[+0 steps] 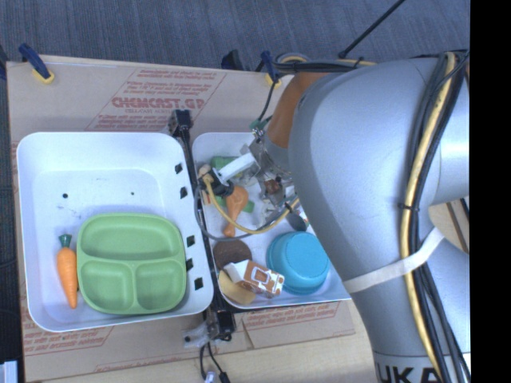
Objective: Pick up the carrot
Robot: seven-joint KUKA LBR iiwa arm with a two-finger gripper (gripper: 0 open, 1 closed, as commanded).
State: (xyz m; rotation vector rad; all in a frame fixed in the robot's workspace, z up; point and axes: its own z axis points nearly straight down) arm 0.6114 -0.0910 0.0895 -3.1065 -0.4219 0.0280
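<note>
The carrot, orange with a green top, lies along the left wall of the left bin, just left of a green divided plate. My gripper is down in the right bin, among the clutter at its upper middle, far to the right of the carrot. The grey arm hides much of that bin. An orange, carrot-like piece lies just left of and below the gripper.
The right bin holds a blue bowl, a brown round item, a small orange and white toy, a white piece and a yellow cable loop. Black clips line the divide between the bins.
</note>
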